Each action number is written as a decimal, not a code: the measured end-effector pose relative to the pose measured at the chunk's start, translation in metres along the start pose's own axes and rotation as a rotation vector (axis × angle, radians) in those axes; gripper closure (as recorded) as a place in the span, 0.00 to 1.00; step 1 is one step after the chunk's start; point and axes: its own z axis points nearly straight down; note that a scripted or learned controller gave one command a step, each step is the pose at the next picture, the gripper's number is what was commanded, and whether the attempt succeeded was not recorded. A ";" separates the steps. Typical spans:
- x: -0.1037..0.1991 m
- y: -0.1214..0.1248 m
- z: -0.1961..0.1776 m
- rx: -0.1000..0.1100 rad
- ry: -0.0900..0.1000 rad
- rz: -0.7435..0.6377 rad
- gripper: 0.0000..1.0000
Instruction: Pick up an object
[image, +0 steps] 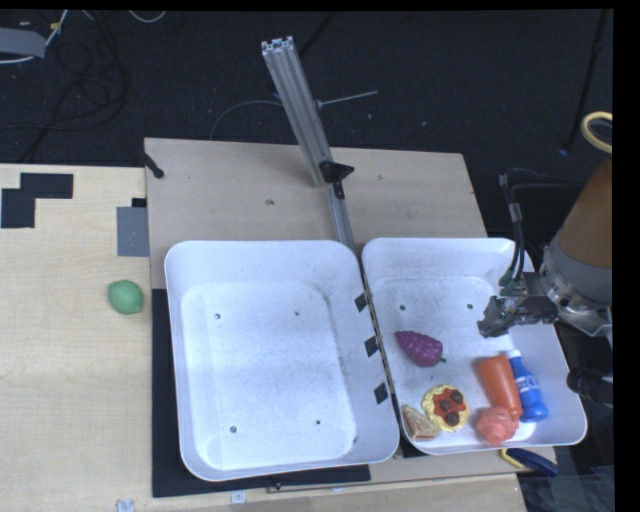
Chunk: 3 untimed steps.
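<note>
The right white bin (440, 262) holds a purple grape bunch (420, 347), an orange bottle-like toy (497, 384), a blue and white tube (527, 385), a round yellow piece with red and dark spots (446, 406), a pink lump (495, 426) and a tan wedge (420, 423). My gripper (497, 318) hangs over the bin's right part, above and just left of the orange toy and the tube. Nothing shows between its fingers, and their spread is too dark and small to read.
The left white bin (262, 360) sits beside the right one. A green ball (126, 297) lies on the wooden bench to the left. A slanted aluminium bar (305, 115) rises behind the bins. The arm's orange band (590, 215) is at the right edge.
</note>
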 end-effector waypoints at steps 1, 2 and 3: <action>0.056 0.011 0.012 0.004 0.001 -0.004 1.00; 0.107 0.025 0.023 0.005 0.001 -0.004 1.00; 0.164 0.039 0.029 0.005 0.001 -0.004 1.00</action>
